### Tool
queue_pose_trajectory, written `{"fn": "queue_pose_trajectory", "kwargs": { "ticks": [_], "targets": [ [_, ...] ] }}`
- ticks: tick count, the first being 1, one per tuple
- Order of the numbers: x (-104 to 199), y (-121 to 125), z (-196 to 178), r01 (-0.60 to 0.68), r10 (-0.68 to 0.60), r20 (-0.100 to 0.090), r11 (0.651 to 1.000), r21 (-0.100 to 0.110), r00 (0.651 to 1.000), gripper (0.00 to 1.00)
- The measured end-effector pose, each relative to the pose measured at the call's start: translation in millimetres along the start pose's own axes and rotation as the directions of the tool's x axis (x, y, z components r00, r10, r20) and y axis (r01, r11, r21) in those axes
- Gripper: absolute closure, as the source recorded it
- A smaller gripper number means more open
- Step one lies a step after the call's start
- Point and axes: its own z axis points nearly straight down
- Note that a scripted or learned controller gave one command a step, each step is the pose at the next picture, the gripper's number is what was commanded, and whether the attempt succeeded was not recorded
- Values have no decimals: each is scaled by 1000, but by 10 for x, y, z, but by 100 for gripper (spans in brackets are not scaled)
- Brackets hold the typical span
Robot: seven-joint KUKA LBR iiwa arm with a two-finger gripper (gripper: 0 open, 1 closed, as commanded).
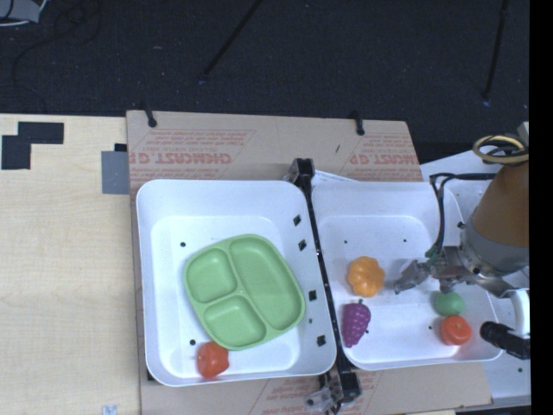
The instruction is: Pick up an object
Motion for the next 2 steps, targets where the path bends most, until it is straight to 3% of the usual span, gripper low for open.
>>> {"fn": "queue_pose_trajectory", "kwargs": {
  "ticks": [1,2],
  "targets": [
    [12,-1,531,0,0,1,1000,-2,1000,0],
    [-1,-3,410,-5,5,1,1000,-3,1000,100]
  ]
}}
